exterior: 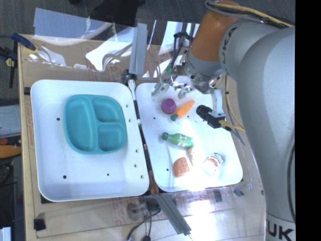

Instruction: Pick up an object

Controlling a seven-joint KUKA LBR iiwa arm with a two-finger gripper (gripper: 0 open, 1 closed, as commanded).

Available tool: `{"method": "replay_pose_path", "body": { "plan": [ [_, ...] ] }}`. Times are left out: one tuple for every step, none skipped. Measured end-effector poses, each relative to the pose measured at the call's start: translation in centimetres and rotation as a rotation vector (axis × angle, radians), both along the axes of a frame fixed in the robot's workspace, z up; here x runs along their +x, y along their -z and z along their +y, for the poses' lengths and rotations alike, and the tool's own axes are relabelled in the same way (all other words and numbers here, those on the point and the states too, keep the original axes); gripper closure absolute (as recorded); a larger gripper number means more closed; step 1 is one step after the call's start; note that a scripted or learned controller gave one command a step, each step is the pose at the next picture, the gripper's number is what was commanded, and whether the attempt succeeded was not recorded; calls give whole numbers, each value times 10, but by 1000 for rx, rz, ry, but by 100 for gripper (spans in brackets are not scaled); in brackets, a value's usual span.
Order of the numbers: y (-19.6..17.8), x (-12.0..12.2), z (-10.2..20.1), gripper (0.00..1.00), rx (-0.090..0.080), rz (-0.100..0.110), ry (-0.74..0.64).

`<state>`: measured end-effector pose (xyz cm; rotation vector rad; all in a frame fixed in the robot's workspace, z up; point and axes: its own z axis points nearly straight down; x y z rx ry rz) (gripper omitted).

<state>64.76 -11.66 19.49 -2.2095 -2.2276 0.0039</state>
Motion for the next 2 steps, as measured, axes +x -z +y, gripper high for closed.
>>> {"method": "replay_pose_path", "body": {
  "plan": [
    [77, 8, -76, 0, 1, 0, -118],
    [102, -11, -42, 0, -1, -5, -153]
  ]
}}
